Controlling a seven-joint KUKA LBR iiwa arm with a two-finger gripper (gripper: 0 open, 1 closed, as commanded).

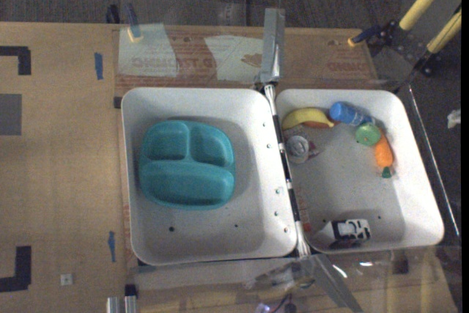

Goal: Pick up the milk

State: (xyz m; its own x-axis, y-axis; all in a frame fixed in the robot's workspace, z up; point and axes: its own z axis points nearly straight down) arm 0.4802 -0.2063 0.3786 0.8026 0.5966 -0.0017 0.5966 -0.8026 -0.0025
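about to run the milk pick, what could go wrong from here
1. The milk carton lies flat near the right bin's front wall, so the pincer could hit the wall or slip off.
2. It is small and dark; banana, carrot and can in that bin could be mistaken for it.

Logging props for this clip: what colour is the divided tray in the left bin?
Teal, a plain blue-green. The divided tray shows best in the camera view, lying in the left bin.
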